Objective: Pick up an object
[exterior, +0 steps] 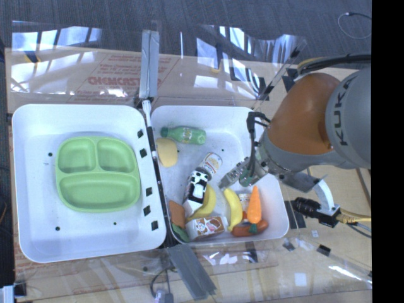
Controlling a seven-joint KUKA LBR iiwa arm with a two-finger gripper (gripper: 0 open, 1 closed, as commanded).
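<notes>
Near edge of right bin point(278, 223): hot dog point(247, 229), carrot point(254, 206), two bananas point(232, 207), small carton point(207, 227), cow-print bottle point(197, 187) packed touching. Gripper point(245, 175) low over bin just above carrot and right banana, nothing visibly between fingers; open or closed, can't tell. Farther: small can point(213, 163), yellow lemon-like piece point(166, 151), green bottle point(183, 134) lying flat. Left bin point(31, 232): green divided plate point(98, 172).

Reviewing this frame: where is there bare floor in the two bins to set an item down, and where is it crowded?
Left bin: bare white floor rings the green divided plate, widest below it. Right bin: bare strip along the top wall above the green bottle. Its lower half is crowded with bananas, carrot and cartons, gripper just above.
</notes>
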